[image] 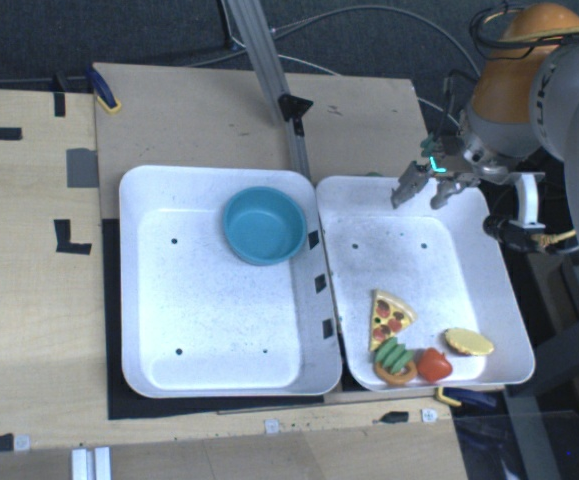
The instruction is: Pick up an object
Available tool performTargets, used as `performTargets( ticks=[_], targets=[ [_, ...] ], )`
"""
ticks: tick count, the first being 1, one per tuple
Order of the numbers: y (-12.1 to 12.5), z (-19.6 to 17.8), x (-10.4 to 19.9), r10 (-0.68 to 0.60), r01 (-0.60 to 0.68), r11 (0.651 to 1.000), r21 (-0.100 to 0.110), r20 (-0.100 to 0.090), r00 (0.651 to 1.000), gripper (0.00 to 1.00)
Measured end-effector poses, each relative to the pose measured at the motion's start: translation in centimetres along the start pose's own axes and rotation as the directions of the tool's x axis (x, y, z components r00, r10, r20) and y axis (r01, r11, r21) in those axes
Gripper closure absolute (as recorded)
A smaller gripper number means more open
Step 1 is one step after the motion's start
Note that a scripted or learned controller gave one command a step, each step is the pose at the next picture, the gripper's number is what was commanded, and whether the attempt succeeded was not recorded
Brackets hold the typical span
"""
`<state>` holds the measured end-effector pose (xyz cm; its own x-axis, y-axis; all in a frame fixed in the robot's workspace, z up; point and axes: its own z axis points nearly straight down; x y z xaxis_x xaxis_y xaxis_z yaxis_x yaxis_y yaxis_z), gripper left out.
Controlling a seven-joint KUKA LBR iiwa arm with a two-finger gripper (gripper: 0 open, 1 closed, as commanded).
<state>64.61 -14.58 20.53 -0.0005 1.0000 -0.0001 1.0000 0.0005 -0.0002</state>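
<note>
Toy food is what you have to choose from, and all of it is crowded into the near corner of the right white plastic bin (489,258): a pizza slice with red toppings (389,318) lies a little toward the middle, a green-topped brown piece (395,361) sits just below it near the front wall, a small red tomato-like piece (433,365) touches that one on its right, and a flat yellow-brown disc (468,342) rests just beside the right wall. You get open floor across the whole far half of that bin, speckled but bare, so there is room to come down anywhere behind the pizza. The left white bin (159,298) holds a round blue plastic bowl (264,225) near its far wall, close to the divide between the bins, with the rest of its floor open. A grey metal pole (269,63) slants in from the top and ends at the seam between the bins. Your two-finger gripper (426,192) hangs over the far edge of the right bin, well apart from the food, its two fingers spread open with nothing between them. The grey arm with its orange band (514,68) reaches in from the upper right.
</note>
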Motion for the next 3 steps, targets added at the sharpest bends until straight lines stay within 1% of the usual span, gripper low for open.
performTargets(
  ticks=[1, 2, 3],
  targets=[
    [0.0, 0.0, 0.0, 0.0, 0.0, 1.0, 0.0, 0.0, 1.0, 0.0],
    [0.3, 5.2, 1.0, 0.0, 0.0, 1.0, 0.005, -0.001, 1.0, 0.0],
    [-0.2, 9.7, 1.4, 0.0, 0.0, 1.0, 0.003, 0.0, 1.0, 0.0]
  ],
)
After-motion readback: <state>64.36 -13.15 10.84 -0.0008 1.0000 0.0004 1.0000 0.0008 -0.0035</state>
